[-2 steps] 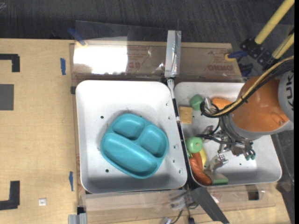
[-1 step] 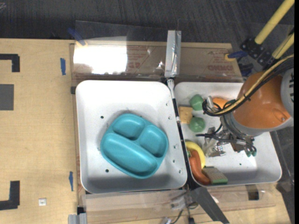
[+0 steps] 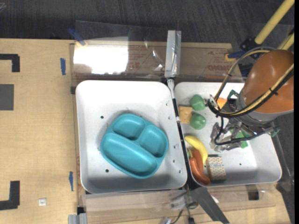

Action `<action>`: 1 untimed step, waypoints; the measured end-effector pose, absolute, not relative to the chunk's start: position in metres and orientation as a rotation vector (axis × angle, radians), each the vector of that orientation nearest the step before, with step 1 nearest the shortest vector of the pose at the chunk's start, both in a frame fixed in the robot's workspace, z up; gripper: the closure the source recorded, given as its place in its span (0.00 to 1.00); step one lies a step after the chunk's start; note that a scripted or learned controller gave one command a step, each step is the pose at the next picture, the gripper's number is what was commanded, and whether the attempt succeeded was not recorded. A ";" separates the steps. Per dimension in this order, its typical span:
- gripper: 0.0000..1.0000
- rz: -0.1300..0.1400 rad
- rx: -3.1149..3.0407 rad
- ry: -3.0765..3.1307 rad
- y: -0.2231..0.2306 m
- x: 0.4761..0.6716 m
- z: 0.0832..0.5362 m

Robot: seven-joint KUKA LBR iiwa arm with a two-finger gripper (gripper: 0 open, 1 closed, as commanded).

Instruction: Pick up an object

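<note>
In the right bin (image 3: 266, 169) lie two green round pieces (image 3: 198, 111), a tan block (image 3: 185, 114), a yellow banana (image 3: 196, 145), an orange-red pepper-like piece (image 3: 198, 168) and a small patterned block (image 3: 216, 167). My gripper (image 3: 223, 138) hangs low over the middle of this bin, right of the banana and above the patterned block. A small green item (image 3: 242, 143) shows just right of the gripper, partly hidden by it. An orange piece (image 3: 221, 101) peeks out behind the wrist cables.
The left bin (image 3: 88, 101) holds a teal divided plate (image 3: 134, 144). A metal divider (image 3: 173, 55) and a clear panel stand behind the bins. The orange wrist band (image 3: 271, 80) and black cables overhang the right bin's far right side.
</note>
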State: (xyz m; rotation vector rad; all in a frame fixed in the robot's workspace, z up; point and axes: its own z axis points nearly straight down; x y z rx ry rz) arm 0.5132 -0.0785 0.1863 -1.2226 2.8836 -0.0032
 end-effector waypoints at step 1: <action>1.00 -0.001 -1.783 2.577 -0.081 0.561 0.185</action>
